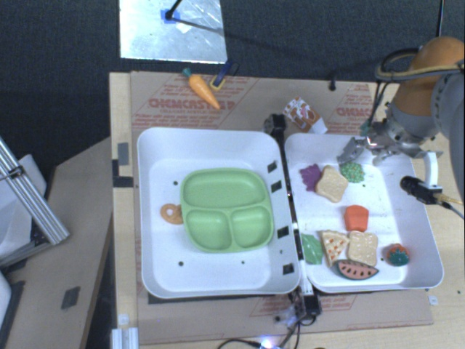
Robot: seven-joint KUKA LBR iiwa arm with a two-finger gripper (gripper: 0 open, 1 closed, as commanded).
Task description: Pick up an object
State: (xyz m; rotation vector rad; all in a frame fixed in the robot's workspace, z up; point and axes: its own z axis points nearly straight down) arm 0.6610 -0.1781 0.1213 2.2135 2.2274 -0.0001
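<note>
The gripper point(354, 153) hangs low over the far end of the right bin point(418, 227), its grey fingers point(347, 151) spread a little apart and pinching nothing. Its tips sit just above a small green bumpy toy point(352, 171), which lies on the bin floor beside a tan cracker point(331, 185) and a purple piece point(311, 176).

Cardboard sheet point(247, 93) under the bins: red print "CHEMCAST", readable upper left of centre, just below the toy carrot point(203, 90). Same red lettering repeats upper right near the arm and upside down along the lower edge, too blurred or cut off to read fully. Small packet point(301, 113) at top centre: markings illegible.
</note>
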